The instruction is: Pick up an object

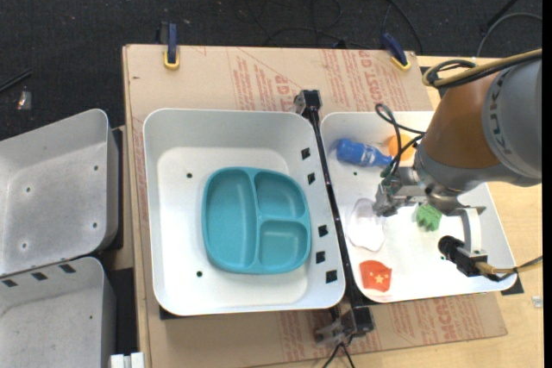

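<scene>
Red comes first: a small red piece [375, 276] lies at the near end of the right bin [496, 267], by itself, so you could reach it easily. Past it, the gripper [385, 201] hangs low over a clear, see-through thing [366, 226], likely because that is its pick. You cannot tell if it grips anything. A green toy [428, 216] sits just beside it. Farther back lie a blue bottle [360, 153] and something orange [402, 142]. The teal divided tray [256, 220] rests in the left bin [164, 211].

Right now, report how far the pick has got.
Done: the arm has reached into the right bin. In hand: the gripper sits low beside the clear item; no object visibly gripped. Left: grasping and lifting; the blue object, green piece and orange-red piece lie loose.
</scene>
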`<state>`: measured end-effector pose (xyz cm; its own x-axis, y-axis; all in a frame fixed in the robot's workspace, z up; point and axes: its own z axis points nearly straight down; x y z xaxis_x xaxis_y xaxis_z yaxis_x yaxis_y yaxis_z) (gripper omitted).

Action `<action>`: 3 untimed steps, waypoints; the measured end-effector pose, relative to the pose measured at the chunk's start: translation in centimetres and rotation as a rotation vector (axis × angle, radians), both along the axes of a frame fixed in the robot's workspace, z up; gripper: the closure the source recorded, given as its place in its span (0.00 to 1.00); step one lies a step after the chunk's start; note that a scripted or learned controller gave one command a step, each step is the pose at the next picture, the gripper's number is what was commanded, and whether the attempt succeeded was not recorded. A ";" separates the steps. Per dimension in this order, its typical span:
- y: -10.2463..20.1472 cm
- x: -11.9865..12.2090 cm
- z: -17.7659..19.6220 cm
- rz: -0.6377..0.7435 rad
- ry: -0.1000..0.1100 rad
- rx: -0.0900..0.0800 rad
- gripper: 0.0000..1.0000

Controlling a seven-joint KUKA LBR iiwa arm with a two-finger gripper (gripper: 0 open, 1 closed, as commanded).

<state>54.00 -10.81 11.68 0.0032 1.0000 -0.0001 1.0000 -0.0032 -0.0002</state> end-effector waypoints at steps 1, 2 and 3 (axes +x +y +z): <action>0.3 0.8 4.5 0.005 -0.005 -0.001 1.00; 0.1 0.8 8.8 0.005 -0.005 -0.001 1.00; -0.2 1.5 13.3 0.006 -0.005 -0.001 1.00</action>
<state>55.55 -11.03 24.98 -0.0026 1.0000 -0.0014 1.0000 0.0026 0.0047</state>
